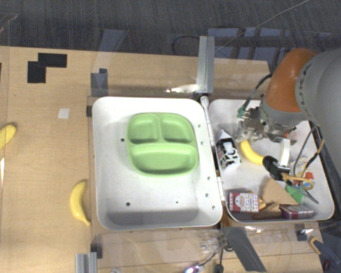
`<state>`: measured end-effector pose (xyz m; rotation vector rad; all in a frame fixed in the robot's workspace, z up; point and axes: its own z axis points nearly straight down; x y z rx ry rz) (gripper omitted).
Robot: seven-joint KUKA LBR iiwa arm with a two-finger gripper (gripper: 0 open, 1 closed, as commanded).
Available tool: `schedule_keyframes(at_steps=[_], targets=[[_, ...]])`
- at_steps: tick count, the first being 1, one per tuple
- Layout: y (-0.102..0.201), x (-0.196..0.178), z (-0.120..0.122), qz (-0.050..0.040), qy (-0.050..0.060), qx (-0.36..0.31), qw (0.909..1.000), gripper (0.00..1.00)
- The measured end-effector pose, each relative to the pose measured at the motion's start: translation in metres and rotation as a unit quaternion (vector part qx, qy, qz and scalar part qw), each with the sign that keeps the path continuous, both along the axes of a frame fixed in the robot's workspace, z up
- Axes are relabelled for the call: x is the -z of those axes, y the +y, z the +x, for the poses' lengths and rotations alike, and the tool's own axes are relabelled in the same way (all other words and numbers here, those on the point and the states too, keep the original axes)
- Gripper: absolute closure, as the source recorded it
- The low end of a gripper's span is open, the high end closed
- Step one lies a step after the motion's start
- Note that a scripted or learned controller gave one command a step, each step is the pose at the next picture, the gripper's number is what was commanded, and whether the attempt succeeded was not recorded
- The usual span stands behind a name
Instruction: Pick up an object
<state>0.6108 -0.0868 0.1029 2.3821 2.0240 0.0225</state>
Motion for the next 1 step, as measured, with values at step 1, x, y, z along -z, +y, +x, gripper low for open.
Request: schedule_keyframes(at_steps=[1], targets=[[0.0623, -0.0845, 0.0584, 0.0016, 0.007, 0.003, 1.0, 1.0]])
